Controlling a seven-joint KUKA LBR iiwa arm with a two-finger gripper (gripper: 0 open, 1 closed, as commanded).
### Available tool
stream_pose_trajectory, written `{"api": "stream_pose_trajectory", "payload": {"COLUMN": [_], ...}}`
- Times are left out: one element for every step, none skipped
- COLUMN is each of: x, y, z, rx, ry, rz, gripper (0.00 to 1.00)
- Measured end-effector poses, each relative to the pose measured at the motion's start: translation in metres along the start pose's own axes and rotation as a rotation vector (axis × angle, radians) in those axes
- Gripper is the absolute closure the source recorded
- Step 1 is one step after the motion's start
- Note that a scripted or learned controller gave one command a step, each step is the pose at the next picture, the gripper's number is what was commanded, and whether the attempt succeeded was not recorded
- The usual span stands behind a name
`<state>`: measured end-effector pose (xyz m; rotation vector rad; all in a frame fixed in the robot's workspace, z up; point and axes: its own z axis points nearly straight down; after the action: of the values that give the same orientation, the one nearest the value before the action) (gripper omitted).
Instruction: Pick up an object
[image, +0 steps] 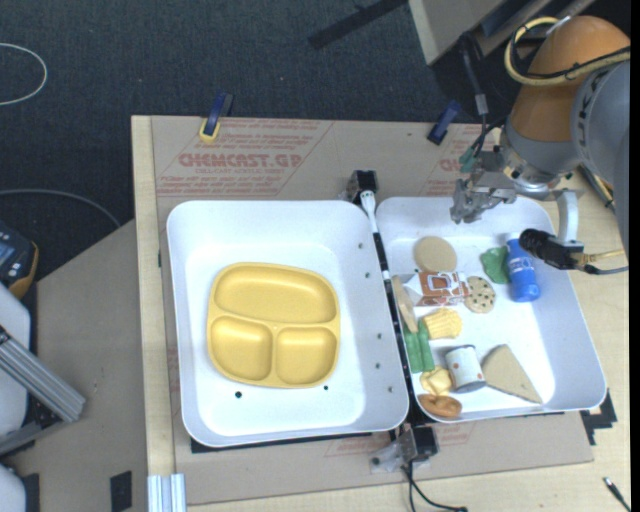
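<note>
Over the right bin's (575, 340) far corner the gripper (470, 205) hangs above bare floor, nothing between its fingers; spread or pressed together, I cannot tell. So the pick is all to do. The toys lie nearer: round biscuit (435, 253), blue bottle (521, 272). Yellow tray (272, 322) sits left. Fingertips blur together.

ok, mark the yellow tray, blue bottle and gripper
yellow tray (272, 322), camera view, on the ridge between its compartments
blue bottle (522, 275), camera view, mid body
gripper (470, 207), camera view, between fingertips
</note>
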<state>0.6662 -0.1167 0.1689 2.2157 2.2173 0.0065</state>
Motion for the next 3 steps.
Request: {"api": "stream_pose_trajectory", "payload": {"x": [0.000,0.048,0.085], "y": [0.002,-0.028,-0.059], "z": [-0.054,-0.053,-0.056], "rx": [0.001,0.011,0.012], "ry": [0.000,0.004,0.004], "rz": [0.000,-0.003,-0.002], "gripper": [1.00,1.00,1.00]}}
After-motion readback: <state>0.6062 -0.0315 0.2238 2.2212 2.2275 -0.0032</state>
